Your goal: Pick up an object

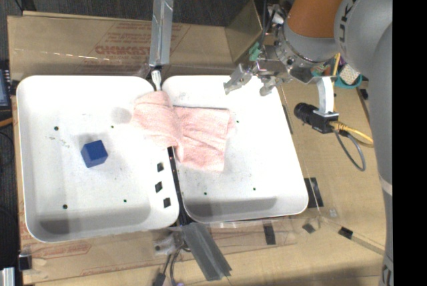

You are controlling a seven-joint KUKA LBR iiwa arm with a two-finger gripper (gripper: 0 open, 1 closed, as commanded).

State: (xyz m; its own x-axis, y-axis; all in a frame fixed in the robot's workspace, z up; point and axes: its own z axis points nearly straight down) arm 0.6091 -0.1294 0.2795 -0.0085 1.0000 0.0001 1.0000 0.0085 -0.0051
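The gripper (252,83) hung in the upper right of the frame, above the far edge of the right bin (280,165), with its two fingers spread apart and nothing between them. Two things were there to pick. A pink cloth (190,128) lay near the centre of the frame, draped over the divider where the two bins met, with most of it bunched in the right bin and one end spilling into the left bin (40,145). A small blue cube (95,153) sat alone at the left of the frame, on the floor of the left bin, well apart from the cloth.

The cloth was the nearer target, and the riskier one in my judgement. A descent onto a thin, flat part would likely close the fingers on the bin floor and bring up nothing; a fold or ridge would give better purchase. Because the cloth straddled the shared rims, a lift could drag it against them and pull it loose (a pinch of only a few threads would slip easily). A descent too close to the divider could also strike a rim. The cube called for a long reach across the frame, and a slightly off-centre closing could knock it aside.
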